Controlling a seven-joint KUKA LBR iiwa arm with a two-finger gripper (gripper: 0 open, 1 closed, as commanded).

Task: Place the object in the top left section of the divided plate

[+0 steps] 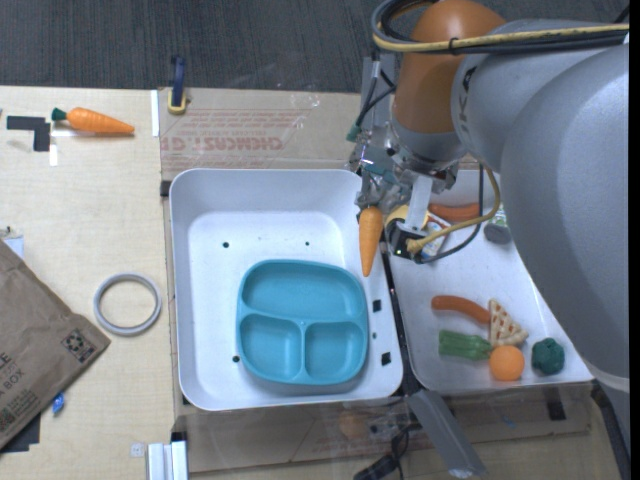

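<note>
In the camera view, the grey arm is reaching in from the right, and its claw is hanging above the wall between the two white bins; a carrot is hanging point down directly under the claw, its thick end going up into the fingers, so I am judging that the claw is closed on it and is carrying it. The carrot is being held above the right rim of the left bin, not yet over the plate; this is probably because it is travelling from the right bin, where a sausage, a green piece, an orange ball and a dark green ball are lying. The blue divided plate is lying in the left bin with its large section at the top and two small sections below; the top left part is lying well apart from the carrot, to the left. A second carrot and a grey ring are resting on the tabletop, outside the bins.
</note>
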